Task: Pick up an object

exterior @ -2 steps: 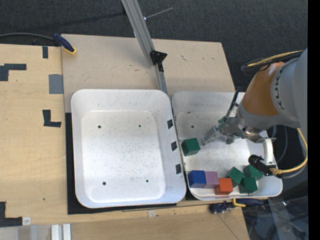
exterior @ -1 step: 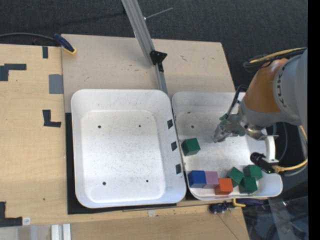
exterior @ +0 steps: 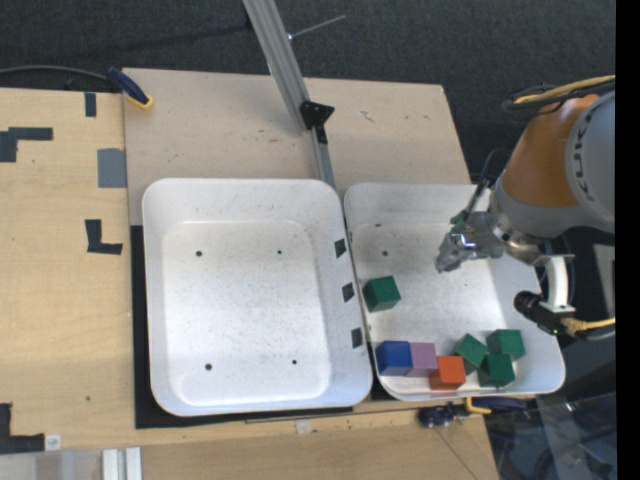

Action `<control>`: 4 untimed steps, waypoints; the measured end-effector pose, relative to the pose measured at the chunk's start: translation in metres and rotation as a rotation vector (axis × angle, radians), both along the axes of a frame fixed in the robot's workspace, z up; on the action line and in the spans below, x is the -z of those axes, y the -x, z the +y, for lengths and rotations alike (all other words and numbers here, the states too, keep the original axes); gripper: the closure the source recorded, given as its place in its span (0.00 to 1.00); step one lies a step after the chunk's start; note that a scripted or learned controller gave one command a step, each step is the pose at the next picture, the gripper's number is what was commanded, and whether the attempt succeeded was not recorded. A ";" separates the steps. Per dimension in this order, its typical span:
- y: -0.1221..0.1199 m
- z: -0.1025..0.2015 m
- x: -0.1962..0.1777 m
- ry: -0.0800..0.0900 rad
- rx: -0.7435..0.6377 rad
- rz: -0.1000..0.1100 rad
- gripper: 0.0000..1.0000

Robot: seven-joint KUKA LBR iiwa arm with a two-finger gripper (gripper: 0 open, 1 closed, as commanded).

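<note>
A: Where are the objects that could be picked?
B: All in the right bin (exterior: 420, 203). One green cube (exterior: 381, 292) sits alone toward nine o'clock of that bin's floor. The others crowd the rim at six o'clock: a blue cube (exterior: 394, 356) touching a lilac block (exterior: 423, 357), an orange cube (exterior: 450, 371) just beside that, then three more green blocks (exterior: 492, 355) bunched toward five o'clock.

A: And the end effector?
B: The end effector (exterior: 450, 255) hangs over the middle of the right bin, at about two o'clock from the lone green cube and well apart from it. The cluster lies at six o'clock from it. Nothing is between its tips. Whether they are spread or pressed together I cannot tell; they are too small and blurred.

A: The arm itself?
B: The arm's orange band (exterior: 545, 163) and grey wrist come in from three o'clock.

A: What surrounds the bins?
B: The left bin (exterior: 240, 193) lies at nine o'clock of the right one, rims touching. Both rest on a pale wooden counter (exterior: 220, 118). A metal rail (exterior: 280, 48) slants up toward twelve o'clock, and a blue-and-yellow tool (exterior: 130, 86) lies at ten o'clock.
</note>
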State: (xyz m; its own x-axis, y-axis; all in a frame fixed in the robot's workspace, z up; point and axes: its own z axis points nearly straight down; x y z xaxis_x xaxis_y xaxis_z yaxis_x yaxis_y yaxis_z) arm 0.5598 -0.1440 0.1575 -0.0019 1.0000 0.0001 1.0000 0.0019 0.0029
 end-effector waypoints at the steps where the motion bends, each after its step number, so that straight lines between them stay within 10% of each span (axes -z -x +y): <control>1: 0.008 0.005 -0.050 0.001 0.000 -0.001 1.00; 2: 0.006 0.005 -0.103 0.001 0.000 -0.002 1.00; 4: 0.010 0.112 -0.099 -0.002 -0.005 0.004 1.00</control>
State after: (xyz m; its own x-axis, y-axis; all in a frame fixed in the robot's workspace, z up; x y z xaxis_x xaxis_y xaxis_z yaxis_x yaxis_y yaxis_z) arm 0.5499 -0.0317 0.2561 -0.0073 1.0000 0.0020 1.0000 0.0073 -0.0013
